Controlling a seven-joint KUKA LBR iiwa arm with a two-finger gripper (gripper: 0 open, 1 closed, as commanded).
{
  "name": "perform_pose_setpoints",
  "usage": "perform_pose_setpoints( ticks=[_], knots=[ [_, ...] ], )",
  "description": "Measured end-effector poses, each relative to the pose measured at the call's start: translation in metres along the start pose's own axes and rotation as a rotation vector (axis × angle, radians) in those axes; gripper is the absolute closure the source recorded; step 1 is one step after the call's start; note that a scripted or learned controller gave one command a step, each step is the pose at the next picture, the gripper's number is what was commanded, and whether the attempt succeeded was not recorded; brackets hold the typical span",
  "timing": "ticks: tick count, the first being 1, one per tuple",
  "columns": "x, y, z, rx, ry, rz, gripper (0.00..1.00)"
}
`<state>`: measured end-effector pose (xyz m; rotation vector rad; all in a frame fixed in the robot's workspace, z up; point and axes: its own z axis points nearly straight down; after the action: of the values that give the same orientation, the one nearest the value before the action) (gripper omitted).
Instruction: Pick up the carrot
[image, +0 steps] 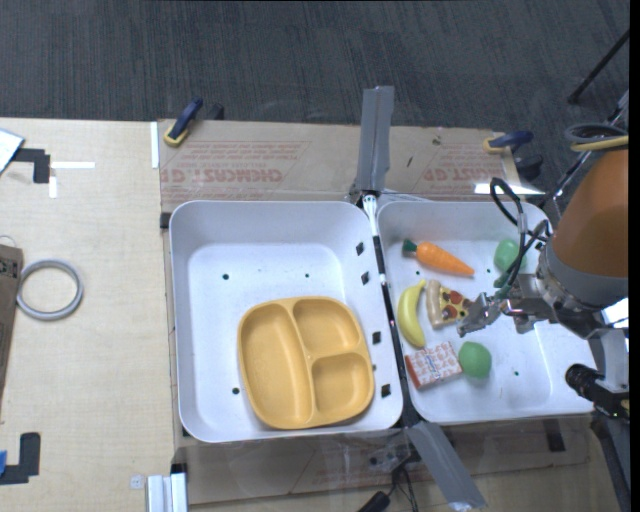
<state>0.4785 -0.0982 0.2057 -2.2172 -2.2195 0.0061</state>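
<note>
In right bin (520, 395), carrot (443, 259), banana (410, 314)

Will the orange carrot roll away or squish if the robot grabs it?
The carrot looks like a smooth toy, so it is probably stiff and light, not squishy. Its round, tapered body lies flat in the right bin, so a nudge might roll it in a curve. The narrow tip could slip from the gripper.

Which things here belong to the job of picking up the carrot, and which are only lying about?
Belong to the job:
carrot
gripper
right bin

Only lying about:
banana
pizza slice
small box
green ball
yellow plate
left bin
tape roll
</note>
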Motion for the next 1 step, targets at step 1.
perform_pose_setpoints(
  ticks=[1],
  knots=[
    [-0.0498,0.0654,-0.0511,-0.004,-0.002,-0.387,0.0]
  ],
)
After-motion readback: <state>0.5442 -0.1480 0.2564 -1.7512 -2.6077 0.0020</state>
